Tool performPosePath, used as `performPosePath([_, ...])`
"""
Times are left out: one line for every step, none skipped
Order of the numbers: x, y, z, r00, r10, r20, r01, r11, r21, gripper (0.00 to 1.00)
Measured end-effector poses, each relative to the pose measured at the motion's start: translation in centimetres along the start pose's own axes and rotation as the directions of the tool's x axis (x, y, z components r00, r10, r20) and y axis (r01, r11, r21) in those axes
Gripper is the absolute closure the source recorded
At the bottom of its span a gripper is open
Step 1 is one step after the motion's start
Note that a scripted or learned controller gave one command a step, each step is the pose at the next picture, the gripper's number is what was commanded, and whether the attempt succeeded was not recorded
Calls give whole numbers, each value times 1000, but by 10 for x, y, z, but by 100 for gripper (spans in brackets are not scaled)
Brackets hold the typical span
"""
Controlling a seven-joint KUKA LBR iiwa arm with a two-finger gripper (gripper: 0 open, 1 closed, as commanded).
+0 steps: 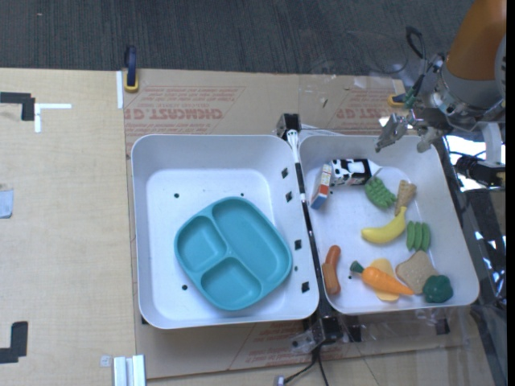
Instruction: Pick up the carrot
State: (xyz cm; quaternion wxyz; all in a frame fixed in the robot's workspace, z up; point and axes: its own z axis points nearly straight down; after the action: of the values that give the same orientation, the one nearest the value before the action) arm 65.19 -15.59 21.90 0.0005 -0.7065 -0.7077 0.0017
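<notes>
Orange band (480, 30) tops the grey wrist (463, 95); black cables (416, 43) loop beside it, and the gripper (408, 135) below has thin dark metal fingers.

One fixed camera looks down aslant on both bins (145, 215) from above

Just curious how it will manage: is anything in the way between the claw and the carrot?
Seen from above, the claw hovers over the right bin's far rim, the carrot lies near the front. Between them lie a pickle, banana and green beans. Nothing covers the carrot; bread sits close beside it.
</notes>
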Motion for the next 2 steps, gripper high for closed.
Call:
performPosePath([-20, -51, 42, 999, -47, 0, 47, 999, 0, 0])
performPosePath([-6, -145, 122, 995, -97, -3, 97, 995, 1, 0])
